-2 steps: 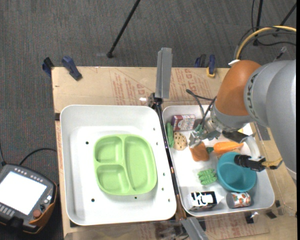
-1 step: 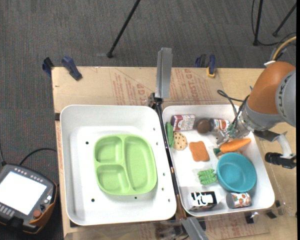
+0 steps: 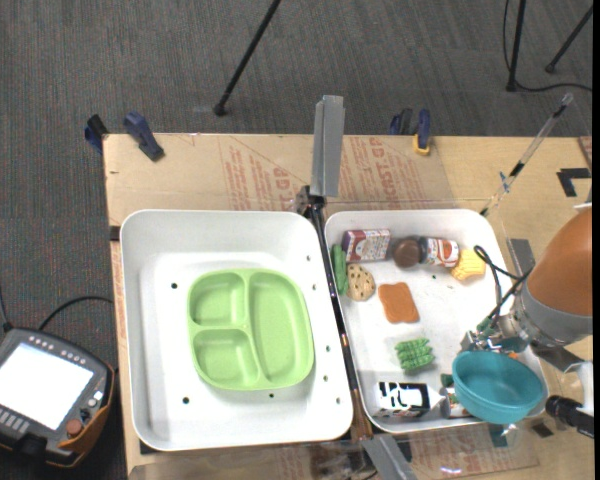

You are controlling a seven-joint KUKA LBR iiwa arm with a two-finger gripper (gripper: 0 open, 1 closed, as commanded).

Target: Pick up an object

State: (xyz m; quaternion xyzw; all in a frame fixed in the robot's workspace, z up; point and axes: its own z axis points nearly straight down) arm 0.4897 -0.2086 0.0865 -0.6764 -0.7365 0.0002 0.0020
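we note the hand [image 3: 492,340] at the right bin's [image 3: 435,218] near right corner, just above the teal bowl [image 3: 497,385]; grip state we cannot tell. bowl sits directly below, rim up, green beans [image 3: 414,353] leftward.

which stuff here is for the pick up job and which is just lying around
For the job:
- end effector at the right bin's right edge
- teal bowl
- green beans
- cookie
- orange slab

Lying about:
- green divided plate
- blue clamps
- tablet
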